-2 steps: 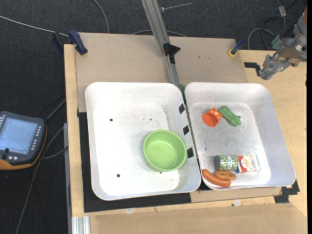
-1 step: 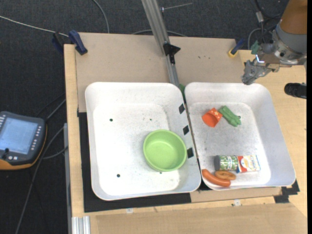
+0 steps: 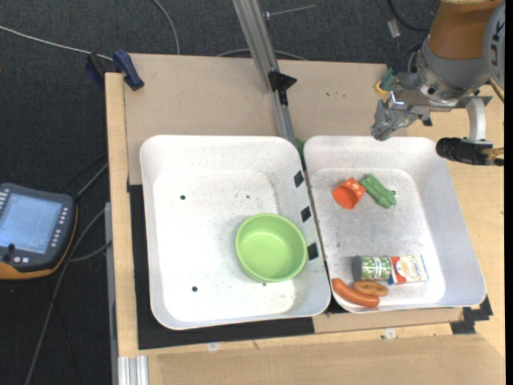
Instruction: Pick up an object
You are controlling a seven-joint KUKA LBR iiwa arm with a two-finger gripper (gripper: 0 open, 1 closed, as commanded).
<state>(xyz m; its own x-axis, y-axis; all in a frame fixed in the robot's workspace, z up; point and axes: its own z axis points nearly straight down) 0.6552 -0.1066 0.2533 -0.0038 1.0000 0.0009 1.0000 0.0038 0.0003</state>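
Note:
My gripper (image 3: 388, 125) hangs above the far rim of the right bin (image 3: 449, 215), with nothing between its fingers that I can see. In the right bin lie a small orange cup (image 3: 348, 193) and a green pickle-shaped toy (image 3: 377, 190) side by side near the middle. At the bin's near edge sit a small carton (image 3: 390, 269) with a green and red label and a hot dog toy (image 3: 357, 292). A lime green bowl (image 3: 271, 247) rests in the left bin (image 3: 192, 215) at its near right.
A slanted metal pole (image 3: 260, 42) crosses the bench behind the bins. A blue clamp (image 3: 127, 68) sits at the bench's far left corner. A handheld pendant (image 3: 32, 227) lies on the floor to the left. Black clips (image 3: 304, 212) mark the seam between the bins.

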